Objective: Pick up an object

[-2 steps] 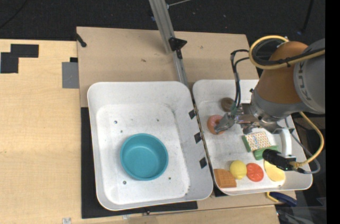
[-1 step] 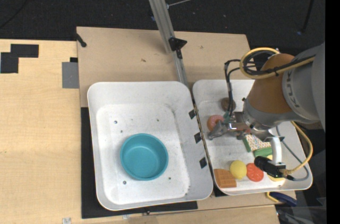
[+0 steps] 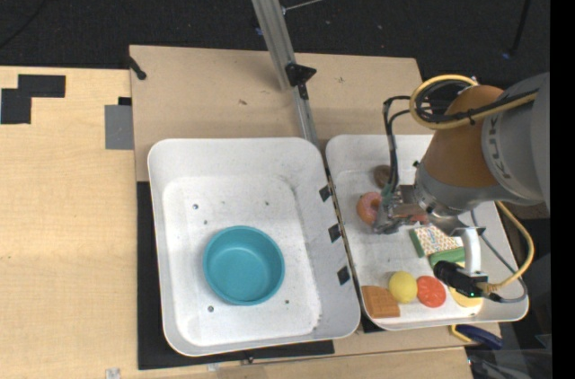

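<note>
While the arm (image 3: 476, 153) reaches in from the right over the right bin (image 3: 352, 154), its gripper (image 3: 388, 217) sits low in the middle of that bin; whether it is open, closed or gripping anything cannot be told from this slant. Touching the gripper on its left is a pinkish round object (image 3: 367, 207), partly hidden by it. A brownish object (image 3: 384, 175) lies just beyond the gripper, toward the far wall. Nearer the camera than the gripper lie 3 small pieces in a row: an orange waffle-like square (image 3: 382, 303), a yellow ball (image 3: 402, 286) and a red round piece (image 3: 431, 293). Just right of the gripper lies a patterned green block (image 3: 436, 240). Well to the gripper's left, in the left bin (image 3: 180, 162), stands 1 teal bowl (image 3: 243, 264).
</note>
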You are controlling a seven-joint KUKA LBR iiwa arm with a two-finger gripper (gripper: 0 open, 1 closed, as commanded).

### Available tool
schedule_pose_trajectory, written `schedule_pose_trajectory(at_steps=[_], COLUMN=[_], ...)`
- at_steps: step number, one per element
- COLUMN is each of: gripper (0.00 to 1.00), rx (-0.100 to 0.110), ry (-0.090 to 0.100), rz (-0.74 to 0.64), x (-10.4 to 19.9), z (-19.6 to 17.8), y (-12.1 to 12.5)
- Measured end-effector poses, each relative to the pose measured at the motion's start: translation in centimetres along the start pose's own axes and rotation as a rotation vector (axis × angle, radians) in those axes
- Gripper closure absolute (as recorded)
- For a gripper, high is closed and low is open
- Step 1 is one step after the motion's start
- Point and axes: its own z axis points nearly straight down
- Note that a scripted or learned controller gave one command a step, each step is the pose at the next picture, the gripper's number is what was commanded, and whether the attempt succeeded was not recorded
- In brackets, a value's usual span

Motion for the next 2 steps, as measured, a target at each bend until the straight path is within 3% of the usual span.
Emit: schedule_pose_trajectory(at_steps=[2], gripper=[1.0], rx=[-0.001], ry=[0.0], rz=[0.0], x=[0.2], z=[-8.7], y=[0.4])
